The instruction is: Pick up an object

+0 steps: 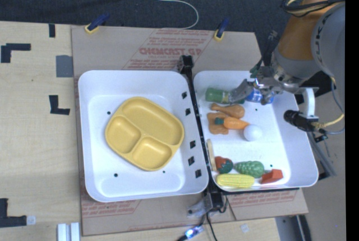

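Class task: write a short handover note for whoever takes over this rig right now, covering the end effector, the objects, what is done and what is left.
End effector: low over the far end of the right bin, beside the green item; I cannot tell its finger state.
Objects: carrot, white ball, corn and other toy foods lie in the right bin. Yellow divided plate sits in the left bin.
Done: nothing visibly lifted.
Left: grasp one object and raise it.

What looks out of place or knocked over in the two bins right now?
Nothing looks spilled or broken. The yellow divided plate sits at a skewed angle in the left bin. The toy foods, such as the corn and white ball, lie loosely clustered in the right bin. The claw hovers near the green item.
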### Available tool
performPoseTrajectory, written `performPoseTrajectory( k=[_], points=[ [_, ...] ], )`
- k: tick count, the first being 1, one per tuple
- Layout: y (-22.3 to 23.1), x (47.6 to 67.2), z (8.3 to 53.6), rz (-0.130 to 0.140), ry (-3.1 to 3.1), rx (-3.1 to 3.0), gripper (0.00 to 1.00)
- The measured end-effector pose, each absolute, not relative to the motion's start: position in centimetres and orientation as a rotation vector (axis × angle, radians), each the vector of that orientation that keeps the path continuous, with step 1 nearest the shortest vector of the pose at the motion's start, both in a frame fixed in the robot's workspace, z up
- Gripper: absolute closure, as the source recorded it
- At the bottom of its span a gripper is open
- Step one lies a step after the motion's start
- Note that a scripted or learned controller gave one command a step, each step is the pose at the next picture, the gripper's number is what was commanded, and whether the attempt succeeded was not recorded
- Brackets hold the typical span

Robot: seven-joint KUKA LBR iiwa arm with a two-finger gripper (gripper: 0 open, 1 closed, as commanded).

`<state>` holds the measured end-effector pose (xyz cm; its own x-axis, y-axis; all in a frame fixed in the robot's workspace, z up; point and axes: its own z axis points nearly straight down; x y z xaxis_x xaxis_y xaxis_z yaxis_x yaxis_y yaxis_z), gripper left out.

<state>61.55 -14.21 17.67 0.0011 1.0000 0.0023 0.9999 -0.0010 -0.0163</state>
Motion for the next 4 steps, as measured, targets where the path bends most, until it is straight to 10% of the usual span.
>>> performPoseTrajectory(
  k=[3,4],
  points=[
    [-14.5,61.7,8.2,0.004,-2.224,-2.218,0.00],
    [-14.4,61.9,9.6,-0.001,-2.225,-2.217,1.00]
  ],
)
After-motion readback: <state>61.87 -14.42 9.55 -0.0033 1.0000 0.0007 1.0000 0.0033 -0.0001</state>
